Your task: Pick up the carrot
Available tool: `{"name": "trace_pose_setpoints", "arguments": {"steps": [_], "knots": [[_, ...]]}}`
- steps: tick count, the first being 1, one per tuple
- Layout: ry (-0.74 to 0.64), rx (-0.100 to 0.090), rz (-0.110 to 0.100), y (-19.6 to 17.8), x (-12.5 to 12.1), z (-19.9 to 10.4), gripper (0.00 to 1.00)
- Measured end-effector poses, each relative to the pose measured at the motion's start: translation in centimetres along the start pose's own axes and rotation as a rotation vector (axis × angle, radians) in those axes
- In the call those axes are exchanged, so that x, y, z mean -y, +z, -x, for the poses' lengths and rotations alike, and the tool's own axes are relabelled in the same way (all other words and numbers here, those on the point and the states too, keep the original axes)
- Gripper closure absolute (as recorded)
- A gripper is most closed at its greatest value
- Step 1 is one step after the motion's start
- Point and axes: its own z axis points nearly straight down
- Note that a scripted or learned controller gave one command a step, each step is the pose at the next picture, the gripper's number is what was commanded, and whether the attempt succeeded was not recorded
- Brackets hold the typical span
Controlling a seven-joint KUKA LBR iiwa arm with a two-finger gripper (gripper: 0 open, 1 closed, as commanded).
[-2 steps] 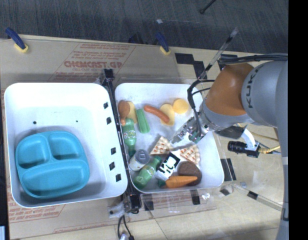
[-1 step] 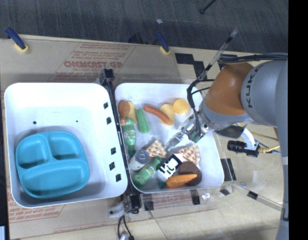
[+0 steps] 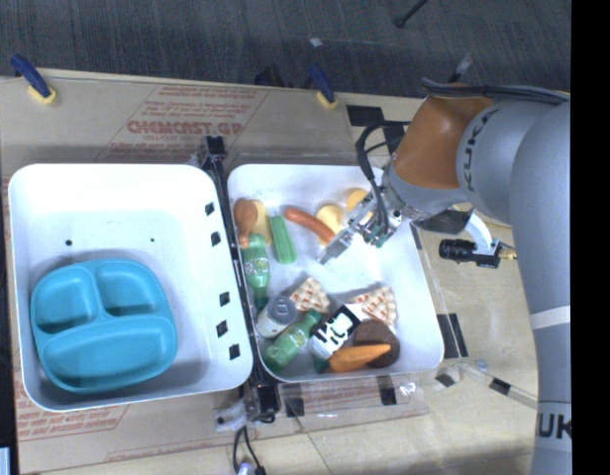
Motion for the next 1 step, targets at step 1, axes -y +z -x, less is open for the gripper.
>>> {"name": "trace_pose_setpoints", "arguments": {"steps": [1], "knots": [[-0.066, 0.011, 0.002, -6.4, -2.31, 2.74, 0.0]]}}
